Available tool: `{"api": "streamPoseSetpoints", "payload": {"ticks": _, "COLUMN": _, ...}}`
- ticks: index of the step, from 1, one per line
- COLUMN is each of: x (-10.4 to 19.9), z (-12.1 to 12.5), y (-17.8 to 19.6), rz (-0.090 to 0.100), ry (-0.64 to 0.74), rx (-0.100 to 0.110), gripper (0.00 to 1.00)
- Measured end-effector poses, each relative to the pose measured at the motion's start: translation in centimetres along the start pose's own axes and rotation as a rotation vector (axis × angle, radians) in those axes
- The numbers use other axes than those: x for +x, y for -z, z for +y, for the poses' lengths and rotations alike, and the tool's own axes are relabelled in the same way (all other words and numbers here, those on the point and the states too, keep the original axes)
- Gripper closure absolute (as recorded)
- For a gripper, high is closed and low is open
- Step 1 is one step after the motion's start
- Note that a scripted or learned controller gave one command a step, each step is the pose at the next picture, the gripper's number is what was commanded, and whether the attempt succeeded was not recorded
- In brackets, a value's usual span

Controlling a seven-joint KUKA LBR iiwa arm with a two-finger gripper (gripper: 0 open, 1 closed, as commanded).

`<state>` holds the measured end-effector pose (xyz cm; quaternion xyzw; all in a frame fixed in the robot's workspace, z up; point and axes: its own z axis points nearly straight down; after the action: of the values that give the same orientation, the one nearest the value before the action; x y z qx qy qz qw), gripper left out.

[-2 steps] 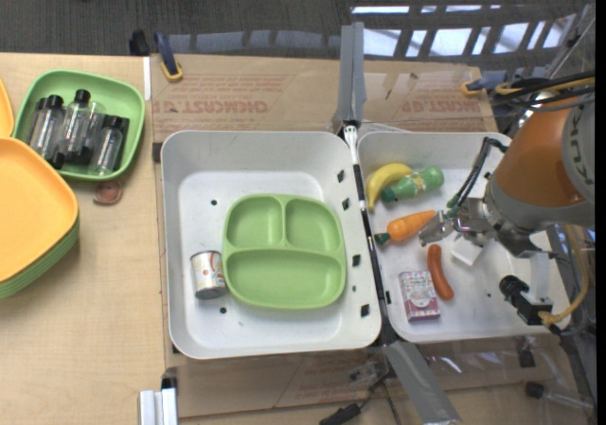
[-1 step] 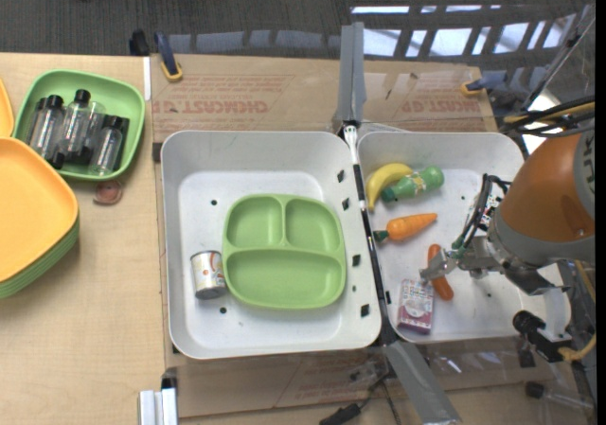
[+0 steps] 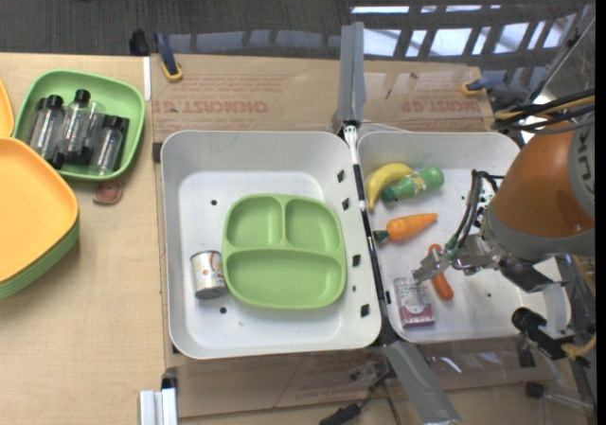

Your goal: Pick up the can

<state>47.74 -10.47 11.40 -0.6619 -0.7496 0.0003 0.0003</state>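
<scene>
We see the can (image 3: 206, 274) in the left bin (image 3: 180, 224), lying by the left edge of the green plate (image 3: 284, 253) and touching it. Our gripper (image 3: 437, 270) is in the right bin (image 3: 492, 314), well apart from the can. It sits low over the small carrot (image 3: 440, 283), near the pink packet (image 3: 414, 303). We cannot tell how wide its fingers are or if they hold anything. We think it could grab the wrong thing here. Later, the can could roll or get stuck against the plate.
</scene>
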Motion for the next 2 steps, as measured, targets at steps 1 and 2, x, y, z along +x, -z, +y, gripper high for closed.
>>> {"api": "streamPoseSetpoints", "payload": {"ticks": 1, "x": 0.2, "z": 0.0, "y": 5.6, "rz": -0.001, "ry": -0.021, "rx": 0.000, "gripper": 0.00}}
{"api": "streamPoseSetpoints", "payload": {"ticks": 2, "x": 0.5, "z": 0.0, "y": -0.8, "rz": 0.001, "ry": -0.082, "rx": 0.003, "gripper": 0.00}}
